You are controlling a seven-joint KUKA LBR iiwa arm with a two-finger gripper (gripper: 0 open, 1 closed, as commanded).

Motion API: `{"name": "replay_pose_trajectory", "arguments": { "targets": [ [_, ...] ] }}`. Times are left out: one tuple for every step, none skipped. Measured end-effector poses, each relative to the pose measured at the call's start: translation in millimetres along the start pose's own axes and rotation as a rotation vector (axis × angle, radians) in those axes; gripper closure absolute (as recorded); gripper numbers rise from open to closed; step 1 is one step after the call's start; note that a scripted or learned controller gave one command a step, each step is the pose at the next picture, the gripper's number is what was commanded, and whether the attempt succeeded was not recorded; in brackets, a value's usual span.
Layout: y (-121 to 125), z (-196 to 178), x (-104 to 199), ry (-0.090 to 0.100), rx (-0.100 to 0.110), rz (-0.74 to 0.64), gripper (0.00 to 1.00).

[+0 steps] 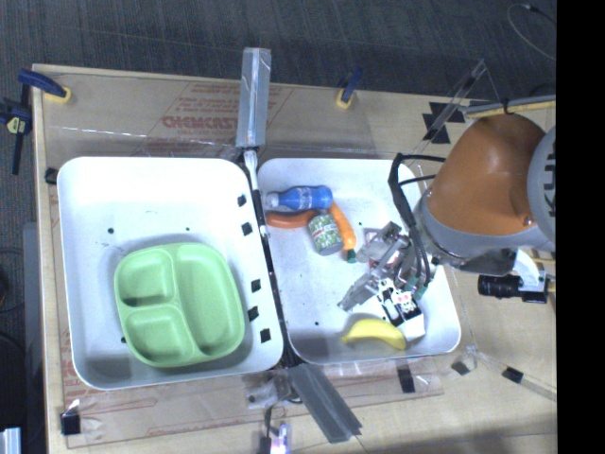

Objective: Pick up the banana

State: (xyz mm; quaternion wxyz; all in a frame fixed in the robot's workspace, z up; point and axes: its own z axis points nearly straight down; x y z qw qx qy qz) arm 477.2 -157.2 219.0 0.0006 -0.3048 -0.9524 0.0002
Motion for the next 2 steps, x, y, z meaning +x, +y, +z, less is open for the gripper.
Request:
{"name": "replay_pose_trajectory", "arguments": {
  "targets": [
    [0.1,-30.2,-0.8,-0.004,-0.001,-0.061,0.00],
    [-10.5,-49.6,-7.7,-0.004,0.000,-0.245,0.00]
  ]
}}
